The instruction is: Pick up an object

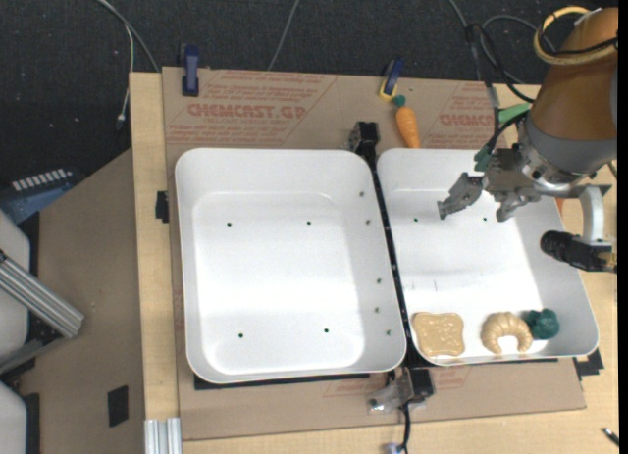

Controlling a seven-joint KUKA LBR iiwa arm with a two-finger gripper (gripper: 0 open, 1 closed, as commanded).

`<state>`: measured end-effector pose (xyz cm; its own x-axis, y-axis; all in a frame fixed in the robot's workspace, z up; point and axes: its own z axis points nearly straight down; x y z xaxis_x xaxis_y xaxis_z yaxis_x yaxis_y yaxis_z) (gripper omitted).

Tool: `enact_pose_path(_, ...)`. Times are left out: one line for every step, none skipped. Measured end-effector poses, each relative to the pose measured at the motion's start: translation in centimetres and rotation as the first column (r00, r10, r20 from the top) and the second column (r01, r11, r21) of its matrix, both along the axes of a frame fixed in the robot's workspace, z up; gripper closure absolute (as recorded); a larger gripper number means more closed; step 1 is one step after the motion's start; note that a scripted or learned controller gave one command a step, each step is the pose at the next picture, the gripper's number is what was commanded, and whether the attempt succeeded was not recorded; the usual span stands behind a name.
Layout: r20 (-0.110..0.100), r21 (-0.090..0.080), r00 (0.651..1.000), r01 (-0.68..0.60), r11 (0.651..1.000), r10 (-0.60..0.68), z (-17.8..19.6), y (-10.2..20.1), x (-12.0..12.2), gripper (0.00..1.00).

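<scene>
Three objects near right bin's (589,329) front edge, croissant (507,332) well apart from wide-open, unladen pincer (478,205)

Smooth glossy white plastic bins (285,163) on matt cardboard (245,109).

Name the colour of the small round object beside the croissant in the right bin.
Dark green, clearest in the camera view.

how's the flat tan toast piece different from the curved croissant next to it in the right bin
The flat tan square toast piece has a squarish outline and lies flat; the pale curved croissant is crescent-shaped and plumper. The toast is an even darker tan; the croissant is lighter, with cream highlights. The toast lies nearer the left bin; the croissant lies beside a dark green object. Both rest along the near edge of the right white bin.
</scene>
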<state>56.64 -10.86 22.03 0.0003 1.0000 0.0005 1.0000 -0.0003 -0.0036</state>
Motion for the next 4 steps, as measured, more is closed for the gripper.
enact_pose_path(0.004, 0.0, 1.0, -0.001, 1.0, 0.001, 0.2, 0.0, 0.1, 0.0)
enact_pose_path(0.0, 0.0, 1.0, 0.0, 1.0, 0.0, -4.2, -0.4, 0.5, 0.0)
enact_pose_path(-0.001, 0.0, 1.0, 0.0, 1.0, 0.0, -9.6, -0.7, 1.3, 0.0)
enact_pose_path(0.0, 0.0, 1.0, -0.001, 1.0, 0.001, -13.8, -0.7, 1.2, 0.0)
